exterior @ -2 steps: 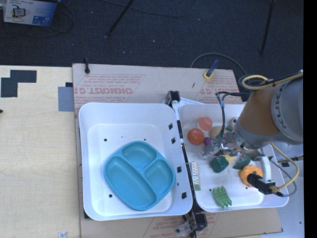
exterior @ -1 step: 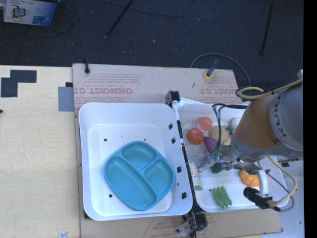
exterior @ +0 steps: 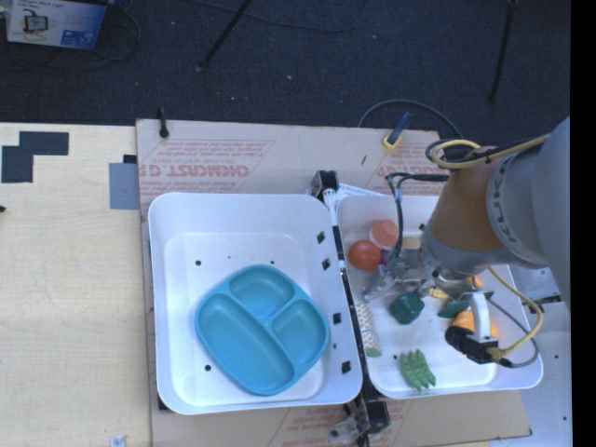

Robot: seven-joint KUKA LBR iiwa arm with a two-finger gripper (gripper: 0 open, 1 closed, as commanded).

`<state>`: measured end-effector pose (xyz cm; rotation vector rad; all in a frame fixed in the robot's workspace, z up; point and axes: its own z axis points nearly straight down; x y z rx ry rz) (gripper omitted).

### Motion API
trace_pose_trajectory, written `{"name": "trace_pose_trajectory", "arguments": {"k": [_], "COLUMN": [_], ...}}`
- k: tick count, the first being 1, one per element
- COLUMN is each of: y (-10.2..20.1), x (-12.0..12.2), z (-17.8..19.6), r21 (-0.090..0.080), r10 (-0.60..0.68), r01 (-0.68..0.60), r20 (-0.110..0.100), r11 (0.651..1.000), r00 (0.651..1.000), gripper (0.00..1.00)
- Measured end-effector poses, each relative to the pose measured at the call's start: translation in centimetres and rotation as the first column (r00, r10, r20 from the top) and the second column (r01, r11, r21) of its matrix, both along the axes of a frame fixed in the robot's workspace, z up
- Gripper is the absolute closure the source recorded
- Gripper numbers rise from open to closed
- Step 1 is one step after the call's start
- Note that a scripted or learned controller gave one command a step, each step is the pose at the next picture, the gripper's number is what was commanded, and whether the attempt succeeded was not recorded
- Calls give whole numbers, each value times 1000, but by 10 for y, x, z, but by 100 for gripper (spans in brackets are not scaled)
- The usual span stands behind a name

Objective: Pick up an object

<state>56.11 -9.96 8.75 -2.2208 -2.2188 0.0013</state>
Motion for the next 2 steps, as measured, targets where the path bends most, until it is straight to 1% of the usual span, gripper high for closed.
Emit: {"name": "trace_pose_trajectory", "arguments": {"k": [1, 2], "y": [8, 9], "x": [-64, -2], "z": [0, 0], "r21": [1, 0], "r10": [-1, 0], "r01": [1, 0], "r20": [2, 2], "r11": [1000, 1000], "r00": [1000, 1000], "gripper": [0, 0]}}
